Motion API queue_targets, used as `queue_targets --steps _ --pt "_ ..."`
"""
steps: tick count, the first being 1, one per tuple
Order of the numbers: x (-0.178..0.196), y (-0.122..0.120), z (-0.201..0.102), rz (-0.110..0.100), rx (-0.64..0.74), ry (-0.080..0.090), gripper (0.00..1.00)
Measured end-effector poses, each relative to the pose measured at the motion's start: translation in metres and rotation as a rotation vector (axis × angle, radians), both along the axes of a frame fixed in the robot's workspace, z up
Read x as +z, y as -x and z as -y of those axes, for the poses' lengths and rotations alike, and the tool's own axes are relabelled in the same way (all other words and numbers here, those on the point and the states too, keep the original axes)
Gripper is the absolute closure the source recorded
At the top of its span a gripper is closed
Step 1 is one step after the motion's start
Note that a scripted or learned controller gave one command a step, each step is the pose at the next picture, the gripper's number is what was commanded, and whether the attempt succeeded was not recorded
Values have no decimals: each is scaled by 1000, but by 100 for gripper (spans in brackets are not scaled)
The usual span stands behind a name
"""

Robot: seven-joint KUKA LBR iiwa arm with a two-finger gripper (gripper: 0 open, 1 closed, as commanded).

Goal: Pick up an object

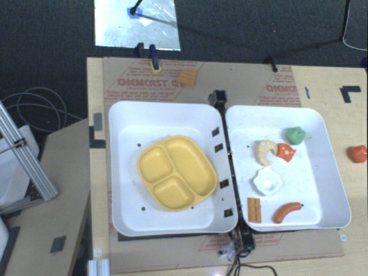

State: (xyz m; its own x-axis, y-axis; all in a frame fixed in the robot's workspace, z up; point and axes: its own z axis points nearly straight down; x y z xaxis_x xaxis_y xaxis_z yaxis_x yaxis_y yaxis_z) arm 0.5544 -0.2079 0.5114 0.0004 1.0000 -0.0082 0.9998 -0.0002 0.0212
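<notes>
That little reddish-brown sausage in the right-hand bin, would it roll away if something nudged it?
Probably. The reddish-brown sausage looks rounded and smooth, so a sideways push may roll it. Its slight curve might make it pivot rather than travel straight. It lies near the white bin's front wall, which would likely stop it.

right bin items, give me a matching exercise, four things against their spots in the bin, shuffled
Things:
1. green toy
2. sausage
3. cracker
4. croissant

Places in the right bin:
A. near edge, just left of the sausage
B. far corner on the right, above the red piece
C. near edge, right of the cracker
D. middle, touching the red piece's left side, above the fried egg

Pairs: 1-B, 2-C, 3-A, 4-D
</notes>
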Motion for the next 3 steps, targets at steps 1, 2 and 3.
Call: queue_targets --steps 1,2,3 --pt "-134 33 -2 -30 0 -11 0" --pt "-128 69 -57 -20 8 -9 0" --pt "-116 66 -54 -13 8 -6 100"
